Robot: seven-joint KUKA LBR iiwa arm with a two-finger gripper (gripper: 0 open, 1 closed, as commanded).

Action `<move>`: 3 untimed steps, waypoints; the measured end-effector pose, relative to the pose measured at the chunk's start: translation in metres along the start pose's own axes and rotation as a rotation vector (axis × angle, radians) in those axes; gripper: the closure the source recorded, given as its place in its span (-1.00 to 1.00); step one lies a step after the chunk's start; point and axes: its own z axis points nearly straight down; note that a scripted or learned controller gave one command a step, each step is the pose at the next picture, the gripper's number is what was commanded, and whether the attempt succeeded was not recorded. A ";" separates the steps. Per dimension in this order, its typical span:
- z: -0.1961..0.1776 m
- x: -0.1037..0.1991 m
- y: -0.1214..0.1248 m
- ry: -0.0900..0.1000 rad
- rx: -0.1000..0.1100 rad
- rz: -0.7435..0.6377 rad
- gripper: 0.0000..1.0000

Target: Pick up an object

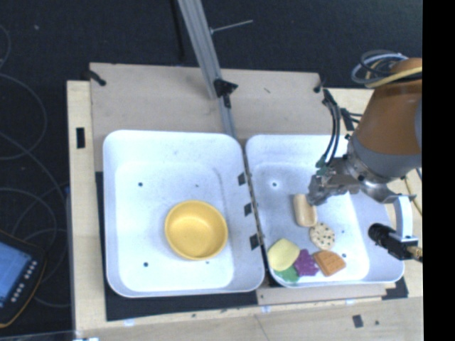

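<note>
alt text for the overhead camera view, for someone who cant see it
A grey and orange robot arm lowers its gripper over a tan bread-like piece in the right white bin, near a small heap of toy food. The left white bin holds a yellow bowl.

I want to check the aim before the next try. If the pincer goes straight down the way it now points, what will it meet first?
Probably the tan piece, which lies right under the pincer in the right bin. Depth is unclear from this slanted view, so it may land just beside it on the bin floor.
</note>
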 end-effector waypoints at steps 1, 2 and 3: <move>0.013 0.049 0.001 0.000 0.001 0.001 1.00; 0.005 0.096 0.006 0.002 0.000 -0.001 1.00; -0.001 0.148 0.007 0.002 0.001 -0.002 1.00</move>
